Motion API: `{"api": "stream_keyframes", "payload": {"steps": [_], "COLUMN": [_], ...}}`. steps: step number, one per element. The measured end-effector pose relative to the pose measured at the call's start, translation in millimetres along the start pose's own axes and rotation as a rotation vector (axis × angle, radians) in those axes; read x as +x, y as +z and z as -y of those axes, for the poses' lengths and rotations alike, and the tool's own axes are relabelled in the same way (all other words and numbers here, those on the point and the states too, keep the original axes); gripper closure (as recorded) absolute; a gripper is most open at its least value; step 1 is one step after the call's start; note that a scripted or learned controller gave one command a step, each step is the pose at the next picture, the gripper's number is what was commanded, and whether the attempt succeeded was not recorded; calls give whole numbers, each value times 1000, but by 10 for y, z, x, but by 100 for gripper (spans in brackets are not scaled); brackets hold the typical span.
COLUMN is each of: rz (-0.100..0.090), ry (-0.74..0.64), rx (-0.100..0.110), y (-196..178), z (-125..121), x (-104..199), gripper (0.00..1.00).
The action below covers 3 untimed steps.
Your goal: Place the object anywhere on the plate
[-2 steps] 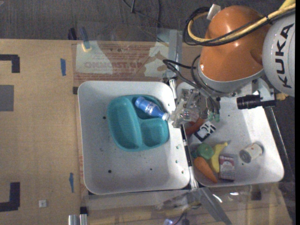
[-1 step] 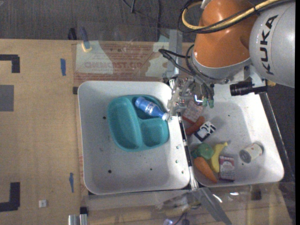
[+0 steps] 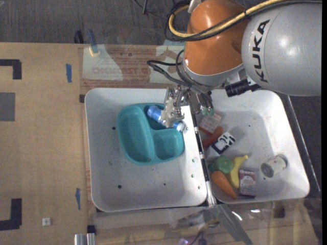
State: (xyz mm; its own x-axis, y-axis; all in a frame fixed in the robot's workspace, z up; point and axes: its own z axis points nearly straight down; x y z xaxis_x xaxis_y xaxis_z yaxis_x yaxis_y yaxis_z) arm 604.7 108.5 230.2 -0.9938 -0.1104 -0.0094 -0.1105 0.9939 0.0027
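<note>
A teal divided plate (image 3: 139,137) lies in the left bin (image 3: 133,193), toward its upper middle. A small blue object (image 3: 153,112) sits over the plate's upper right compartment, with one end showing at the left of the fingers and its other end at their right. My gripper (image 3: 170,115) hangs from the orange wrist straight above that spot, and its two fingers are closed across the middle of the blue object. I cannot tell whether the object rests on the plate or hangs just above it.
The right bin (image 3: 286,116) holds a carrot (image 3: 223,183), a green item (image 3: 223,163), a yellow banana (image 3: 238,168), a small red and white box (image 3: 247,182), a can (image 3: 274,166), a black and white block (image 3: 225,142) and a packet (image 3: 210,120). The divider between the bins runs just right of the gripper.
</note>
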Motion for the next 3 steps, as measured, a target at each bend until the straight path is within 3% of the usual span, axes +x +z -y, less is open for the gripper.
{"api": "stream_keyframes", "payload": {"steps": [1, 2, 3], "rz": [0, -1, 10], "ry": [1, -89, -85], "rx": [0, 0, -3], "y": [0, -1061, -1189], "z": [6, -92, -85], "x": [0, -291, -311], "gripper": [0, 0, 100]}}
